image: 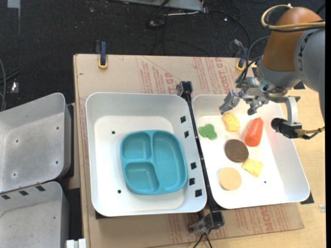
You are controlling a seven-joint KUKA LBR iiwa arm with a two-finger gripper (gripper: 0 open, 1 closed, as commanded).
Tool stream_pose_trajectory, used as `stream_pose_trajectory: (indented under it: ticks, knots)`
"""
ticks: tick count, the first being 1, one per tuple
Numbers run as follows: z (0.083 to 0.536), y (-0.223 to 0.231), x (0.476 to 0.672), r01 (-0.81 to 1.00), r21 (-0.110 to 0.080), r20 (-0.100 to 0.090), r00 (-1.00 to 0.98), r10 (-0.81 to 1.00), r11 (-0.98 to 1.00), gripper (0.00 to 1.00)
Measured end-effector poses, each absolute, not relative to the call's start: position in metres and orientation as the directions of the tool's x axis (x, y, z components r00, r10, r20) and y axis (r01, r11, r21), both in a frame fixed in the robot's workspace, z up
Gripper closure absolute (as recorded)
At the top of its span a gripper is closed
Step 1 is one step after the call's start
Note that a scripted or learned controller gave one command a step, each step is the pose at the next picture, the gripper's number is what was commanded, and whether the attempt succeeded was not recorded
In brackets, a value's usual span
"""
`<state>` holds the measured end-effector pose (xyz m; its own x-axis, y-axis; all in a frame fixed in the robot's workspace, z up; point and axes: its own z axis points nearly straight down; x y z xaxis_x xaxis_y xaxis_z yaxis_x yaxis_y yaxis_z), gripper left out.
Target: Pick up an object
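Gripper hung above rear of right bin, fingers spread apart, nothing between them. Yellow corn piece lay just below and in front of jaws, not touched. Orange carrot just beside it. Green piece, brown disc, cheese wedge, tan disc farther forward. Teal tray in left bin

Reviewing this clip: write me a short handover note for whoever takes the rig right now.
End effector: open, holding nothing, hovering over the back of the right bin, just above the yellow corn piece.
Right bin holds: green broccoli piece, corn, orange carrot, brown round patty, cheese wedge, tan round cookie.
Left bin: blue divided tray.
Done: nothing picked yet.
Left: descend, close on an item, lift.
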<state>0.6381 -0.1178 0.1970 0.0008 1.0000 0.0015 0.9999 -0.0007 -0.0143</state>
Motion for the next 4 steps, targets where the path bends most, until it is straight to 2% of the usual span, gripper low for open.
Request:
stream_pose_trajectory:
  ticks: [1,3,4]
  knots:
    - [0.206,-0.117,0.641,1.000,0.000,0.000,-0.001,1.000,0.001,0.00]
    - [0.099,-0.125,0.644,1.000,-0.002,-0.002,0.000,1.000,0.000,0.00]
    - [0.113,-0.128,0.645,1.000,0.002,-0.006,0.002,1.000,-0.002,1.00]
